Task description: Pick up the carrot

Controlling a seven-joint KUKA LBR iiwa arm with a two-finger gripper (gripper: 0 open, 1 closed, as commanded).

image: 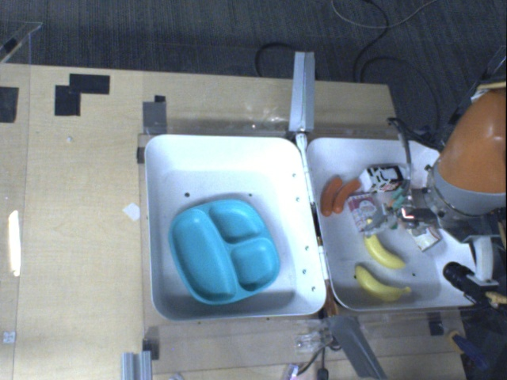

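The gripper hangs low in the right bin, and I can't tell how it's set from here. The carrot lies just to its left, near the divider, apart from it. Two bananas sit below the tool. The blue divided plate rests in the far bin, likely a drop spot.
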